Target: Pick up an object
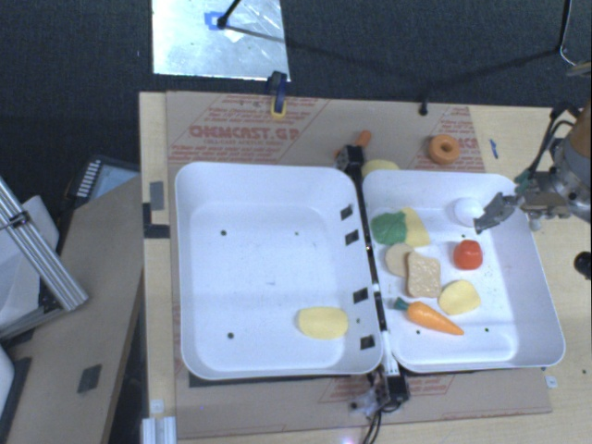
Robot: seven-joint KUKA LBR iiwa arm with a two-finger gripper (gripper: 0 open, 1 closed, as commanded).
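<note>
End effector over right bin — beside white egg, nothing visibly held.

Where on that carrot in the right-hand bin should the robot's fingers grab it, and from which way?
Probably across the thick orange middle of the carrot, coming straight down from above. It lies flat and slanted, green stub toward the bin divider and pointed tip toward the bin's near right, so the fingers should close across its narrow width. The yellow piece sits close behind it, so the tapered tip offers less hold and little gain.
</note>
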